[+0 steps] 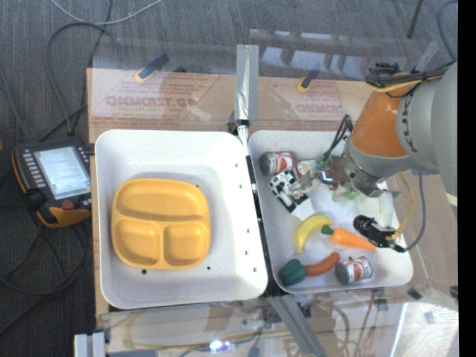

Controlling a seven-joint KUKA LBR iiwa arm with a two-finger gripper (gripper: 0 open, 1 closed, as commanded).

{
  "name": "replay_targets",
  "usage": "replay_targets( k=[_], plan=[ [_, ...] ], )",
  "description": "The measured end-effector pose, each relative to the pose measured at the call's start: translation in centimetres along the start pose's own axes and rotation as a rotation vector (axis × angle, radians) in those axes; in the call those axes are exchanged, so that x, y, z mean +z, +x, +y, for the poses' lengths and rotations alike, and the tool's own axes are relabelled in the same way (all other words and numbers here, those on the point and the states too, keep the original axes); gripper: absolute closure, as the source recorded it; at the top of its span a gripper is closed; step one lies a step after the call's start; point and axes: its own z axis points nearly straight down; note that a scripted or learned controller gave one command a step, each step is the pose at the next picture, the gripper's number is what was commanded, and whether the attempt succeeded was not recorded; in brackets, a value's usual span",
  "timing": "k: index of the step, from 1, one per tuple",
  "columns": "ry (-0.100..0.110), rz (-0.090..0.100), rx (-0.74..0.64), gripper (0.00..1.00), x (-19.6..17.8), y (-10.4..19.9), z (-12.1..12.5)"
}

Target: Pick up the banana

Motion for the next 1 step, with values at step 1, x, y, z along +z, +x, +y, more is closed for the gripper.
replay_targets(
  k=[1],
  plan=[
    [0.006,0.003,-0.257,0.0,2.95,2.98,-3.49]
  ],
)
